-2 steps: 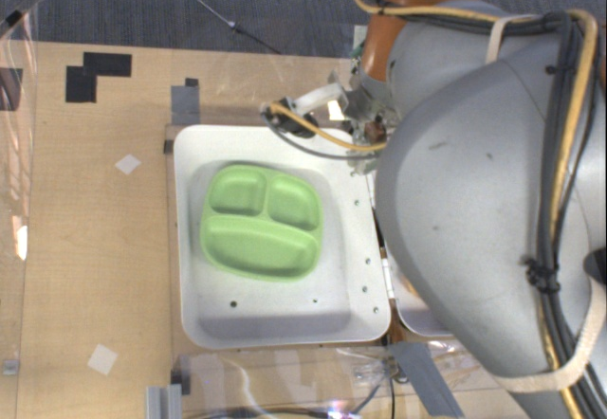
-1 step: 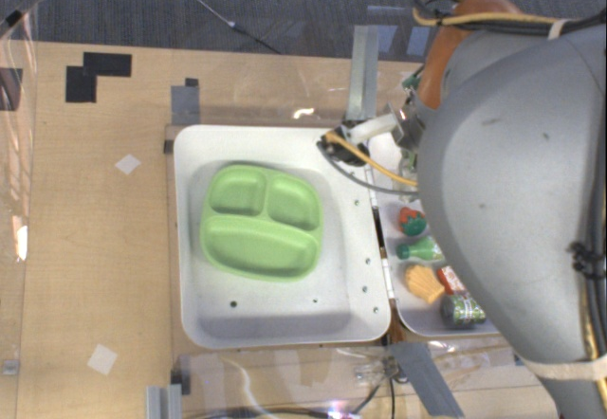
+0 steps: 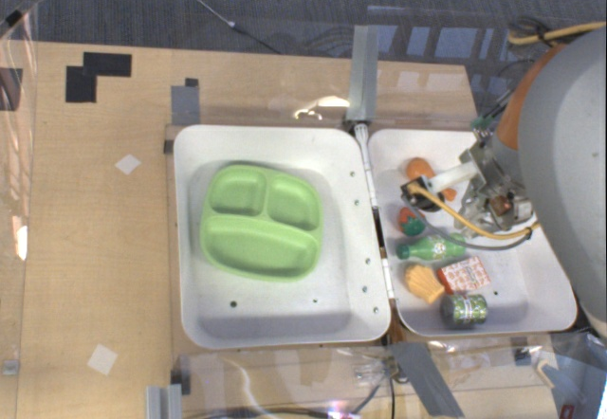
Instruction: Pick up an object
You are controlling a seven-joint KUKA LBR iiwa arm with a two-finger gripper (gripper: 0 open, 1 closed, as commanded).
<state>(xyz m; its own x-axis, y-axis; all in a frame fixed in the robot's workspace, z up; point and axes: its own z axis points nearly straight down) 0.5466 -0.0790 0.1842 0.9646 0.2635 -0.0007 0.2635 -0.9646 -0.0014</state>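
Gripper low in right white bin, above green plastic bottle and beside round orange ball; its grip state cannot be told; green sectioned plastic plate in left white bin.

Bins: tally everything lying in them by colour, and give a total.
Green: 3 (divided plate, bottle, can)
Orange: 2 (round piece, ridged piece)
Red: 2 (small piece, packet)
Total: 7

L bin: green 3-compt tray | bench: blk tape marks top-L
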